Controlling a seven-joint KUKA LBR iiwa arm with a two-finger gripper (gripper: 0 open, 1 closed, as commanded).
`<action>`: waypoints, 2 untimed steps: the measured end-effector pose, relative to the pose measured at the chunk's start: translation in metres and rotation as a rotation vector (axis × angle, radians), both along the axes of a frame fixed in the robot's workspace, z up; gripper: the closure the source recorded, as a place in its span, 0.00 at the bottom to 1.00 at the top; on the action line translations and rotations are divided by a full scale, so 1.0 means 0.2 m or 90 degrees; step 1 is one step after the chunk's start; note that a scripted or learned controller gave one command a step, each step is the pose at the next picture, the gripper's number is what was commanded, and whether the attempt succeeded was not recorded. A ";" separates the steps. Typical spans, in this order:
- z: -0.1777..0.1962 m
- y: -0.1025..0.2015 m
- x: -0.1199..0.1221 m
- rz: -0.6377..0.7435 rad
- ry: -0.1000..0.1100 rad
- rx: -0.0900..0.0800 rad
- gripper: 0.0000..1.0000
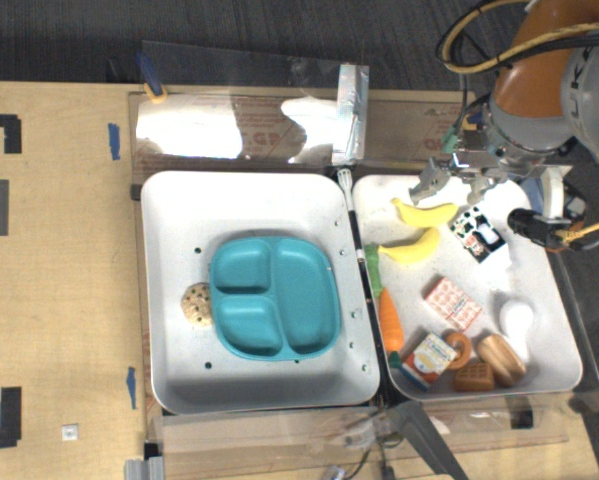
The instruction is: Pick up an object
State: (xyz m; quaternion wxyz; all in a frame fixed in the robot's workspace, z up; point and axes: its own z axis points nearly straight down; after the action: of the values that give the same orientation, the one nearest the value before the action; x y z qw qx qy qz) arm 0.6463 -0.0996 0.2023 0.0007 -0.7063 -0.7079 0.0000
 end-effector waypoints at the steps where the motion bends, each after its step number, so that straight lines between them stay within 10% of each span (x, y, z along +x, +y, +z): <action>1: 0.40 -0.48 0.10 -0.171 -0.004 -0.002 0.00; 2: -0.09 -0.58 -0.17 -0.228 0.004 -0.001 0.00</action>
State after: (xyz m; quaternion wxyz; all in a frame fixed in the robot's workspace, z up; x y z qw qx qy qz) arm 0.6130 -0.2164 0.1834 0.0021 -0.8213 -0.5705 0.0027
